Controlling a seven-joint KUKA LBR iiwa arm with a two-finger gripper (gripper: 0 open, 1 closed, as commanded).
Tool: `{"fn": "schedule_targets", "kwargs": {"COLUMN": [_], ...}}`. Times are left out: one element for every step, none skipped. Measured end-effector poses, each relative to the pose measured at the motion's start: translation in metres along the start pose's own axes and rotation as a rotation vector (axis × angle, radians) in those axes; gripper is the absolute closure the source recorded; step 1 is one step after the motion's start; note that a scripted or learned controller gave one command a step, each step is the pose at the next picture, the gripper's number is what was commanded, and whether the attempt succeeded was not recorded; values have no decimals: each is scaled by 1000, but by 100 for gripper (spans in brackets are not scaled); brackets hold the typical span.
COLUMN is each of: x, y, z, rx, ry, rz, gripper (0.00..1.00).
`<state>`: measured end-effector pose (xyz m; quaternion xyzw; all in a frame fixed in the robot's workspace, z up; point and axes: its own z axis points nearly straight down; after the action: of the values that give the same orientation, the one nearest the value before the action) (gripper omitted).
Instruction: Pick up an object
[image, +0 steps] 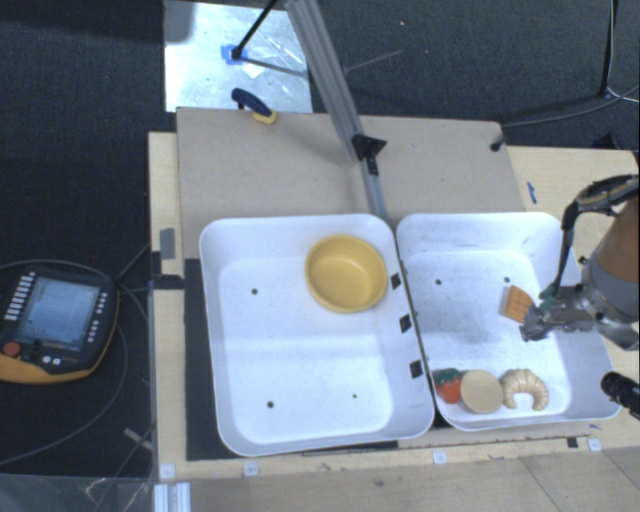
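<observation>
Lay in two adjoining white bins, taking the yellow bowl (346, 272) as landmark. Sat upright and round, mouth up, near the far right corner of the left bin (250, 400). Right of the bowl, across the divide in the right bin (450, 240): a small orange block (516, 302), tilted, close to that bin's right side. Nearer the camera than the bowl, lined up along the right bin's near wall: a small red and green piece (447, 384), touching a round tan disc (481, 392), then a pale curved croissant-like piece (526, 388) just beside the disc.
</observation>
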<state>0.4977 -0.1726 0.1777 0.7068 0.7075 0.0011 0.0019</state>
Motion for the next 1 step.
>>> {"fn": "schedule_targets", "kwargs": {"x": [4], "y": [2], "z": [-43], "rx": [0], "ry": [0], "rz": [0], "gripper": [100]}}
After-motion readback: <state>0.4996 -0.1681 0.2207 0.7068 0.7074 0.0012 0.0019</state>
